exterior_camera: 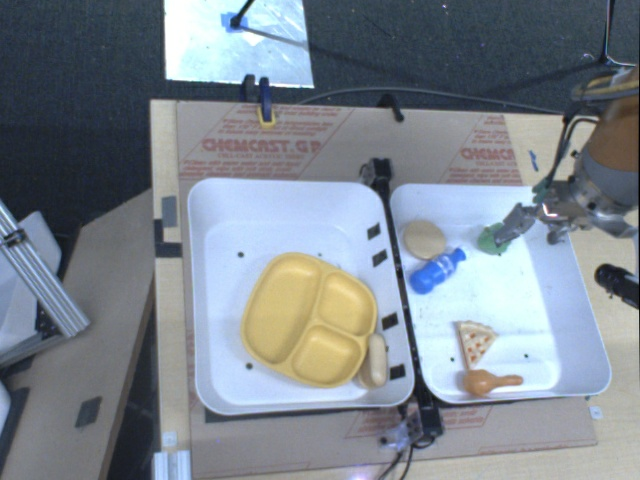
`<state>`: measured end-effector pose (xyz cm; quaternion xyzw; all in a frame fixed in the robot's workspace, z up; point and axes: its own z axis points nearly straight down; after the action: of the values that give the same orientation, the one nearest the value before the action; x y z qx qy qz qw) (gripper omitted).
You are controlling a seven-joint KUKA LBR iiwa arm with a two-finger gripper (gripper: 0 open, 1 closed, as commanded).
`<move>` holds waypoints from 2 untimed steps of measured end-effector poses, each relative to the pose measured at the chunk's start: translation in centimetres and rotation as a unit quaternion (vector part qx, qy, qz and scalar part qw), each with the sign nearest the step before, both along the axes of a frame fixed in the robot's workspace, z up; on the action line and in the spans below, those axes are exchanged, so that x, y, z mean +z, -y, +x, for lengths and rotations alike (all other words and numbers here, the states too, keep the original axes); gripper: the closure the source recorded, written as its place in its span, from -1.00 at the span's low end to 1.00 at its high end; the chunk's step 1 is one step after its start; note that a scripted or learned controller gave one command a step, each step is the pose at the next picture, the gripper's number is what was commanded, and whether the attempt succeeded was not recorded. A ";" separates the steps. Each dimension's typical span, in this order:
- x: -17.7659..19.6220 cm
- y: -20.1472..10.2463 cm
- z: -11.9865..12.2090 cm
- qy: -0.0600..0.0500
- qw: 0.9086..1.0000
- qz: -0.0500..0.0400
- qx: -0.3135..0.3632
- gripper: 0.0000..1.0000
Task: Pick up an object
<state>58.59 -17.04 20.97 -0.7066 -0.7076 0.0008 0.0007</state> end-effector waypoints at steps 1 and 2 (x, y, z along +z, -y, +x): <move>-4.4 0.0 0.7 0.001 1.000 0.000 0.000 -1.00; -8.9 -0.5 0.1 0.000 1.000 0.000 0.000 -1.00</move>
<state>58.73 -16.50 12.09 -0.7065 -0.7077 0.0003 0.0007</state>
